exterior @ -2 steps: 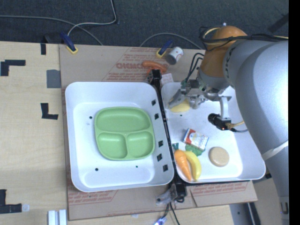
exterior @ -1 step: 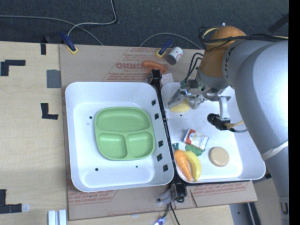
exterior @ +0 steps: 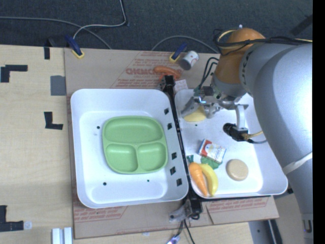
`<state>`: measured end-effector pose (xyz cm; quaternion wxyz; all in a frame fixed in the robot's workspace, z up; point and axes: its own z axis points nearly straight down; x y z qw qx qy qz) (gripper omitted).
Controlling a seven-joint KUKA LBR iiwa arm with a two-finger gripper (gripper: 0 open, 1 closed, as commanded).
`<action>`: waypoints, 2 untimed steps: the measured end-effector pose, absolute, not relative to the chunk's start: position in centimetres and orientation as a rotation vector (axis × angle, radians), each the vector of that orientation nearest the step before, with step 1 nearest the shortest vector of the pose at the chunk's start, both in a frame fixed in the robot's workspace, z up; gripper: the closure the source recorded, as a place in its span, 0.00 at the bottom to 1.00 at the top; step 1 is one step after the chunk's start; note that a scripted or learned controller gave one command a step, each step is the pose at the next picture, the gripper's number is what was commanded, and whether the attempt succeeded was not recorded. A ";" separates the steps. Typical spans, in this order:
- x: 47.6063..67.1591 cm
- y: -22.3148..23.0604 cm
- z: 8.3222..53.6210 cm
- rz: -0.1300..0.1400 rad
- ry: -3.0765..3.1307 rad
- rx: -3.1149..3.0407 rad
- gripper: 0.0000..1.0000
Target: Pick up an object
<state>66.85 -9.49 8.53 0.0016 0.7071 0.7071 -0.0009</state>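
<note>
My gripper (exterior: 197, 105) is low in the back left corner of the right bin (exterior: 264, 184), right over a pale yellow object (exterior: 194, 117). That object lies against the divider between the bins, just under the fingertips. Nearer the front of the same bin lie a small red, white and green carton (exterior: 211, 151), a round tan cookie (exterior: 237, 169), an orange carrot (exterior: 197, 178) and a yellow banana (exterior: 210, 179). The carrot and banana lie side by side, touching.
The left bin (exterior: 84, 136) holds a green divided plate (exterior: 135, 144). The grey arm with its orange band (exterior: 238, 55) covers the right bin's back right part. Clamps and cables lie on the cardboard behind the bins.
</note>
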 end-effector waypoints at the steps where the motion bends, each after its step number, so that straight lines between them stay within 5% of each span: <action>1: 66.9 -9.8 8.5 -0.002 2.221 2.218 0.00; 2: 66.9 -10.8 8.6 -0.002 2.221 2.218 0.00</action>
